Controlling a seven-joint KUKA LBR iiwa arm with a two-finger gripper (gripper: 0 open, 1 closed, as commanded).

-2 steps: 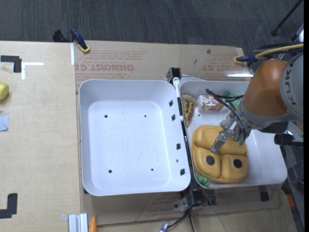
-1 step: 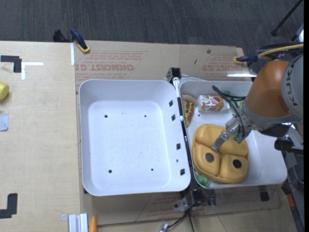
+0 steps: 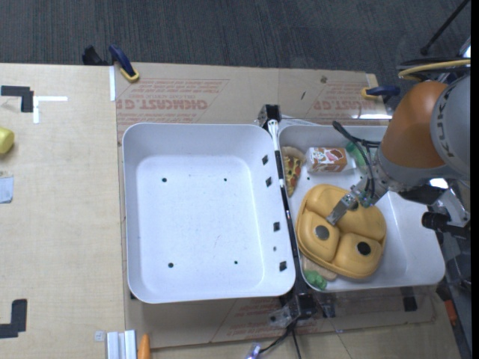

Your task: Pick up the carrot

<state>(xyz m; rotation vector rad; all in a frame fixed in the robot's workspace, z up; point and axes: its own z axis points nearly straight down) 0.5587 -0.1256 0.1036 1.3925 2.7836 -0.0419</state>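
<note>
Carrot: cannot tell where it lies; no orange root made out in either bin. Only candidate is a small green bit (image 3: 316,279) poking out from under the big yellow item at the R bin's near-left corner, too small and too covered to identify. Yellow item (image 3: 342,232): lumpy, two lobes w/ a dark spot on each, takes up the middle of the R bin (image 3: 419,264), touching or nearly touching its left wall. Gripper (image 3: 344,206) sits over the yellow item's upper part, approx. at the dip between the lobes, angled down-left; open or closed: cannot tell, and nothing seen held. Arm (image 3: 419,129) comes in from the right, orange band above the wrist, over the R bin's far-right part. Along the R bin's left wall, pizza slice (image 3: 291,169), lying flat. Just beside it toward the far wall, small red/white carton (image 3: 328,158), apart from the yellow item. L bin (image 3: 138,223) abuts the R bin. Both bins on cardboard on the counter (image 3: 60,223). Yellow obj. (image 3: 4,140) at the counter's far-left edge, well apart from the bins.
</note>
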